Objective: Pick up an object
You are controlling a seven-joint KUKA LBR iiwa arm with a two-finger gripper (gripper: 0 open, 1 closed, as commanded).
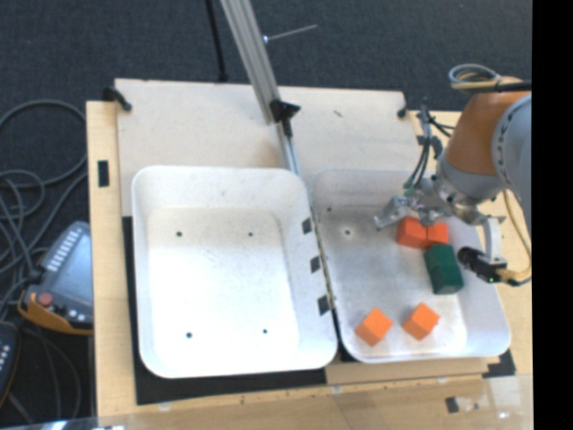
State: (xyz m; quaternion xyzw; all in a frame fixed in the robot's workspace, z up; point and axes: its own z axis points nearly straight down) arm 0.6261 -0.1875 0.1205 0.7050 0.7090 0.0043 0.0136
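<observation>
Over bench [206, 124], hovering above red block [413, 233]; pincer [419, 211] spread unclear, cannot tell; needing centring before closing.

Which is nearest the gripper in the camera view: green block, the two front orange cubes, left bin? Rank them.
From the gripper in the right bin:
1. green block, just below it toward the bin's right side.
2. right orange cube, near the front rim.
3. left orange cube, front rim, further left.
4. left bin, across the divide.

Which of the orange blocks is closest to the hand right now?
The orange block right under the hand, beside the green block. The two other orange blocks sit near the bin's front edge.
</observation>
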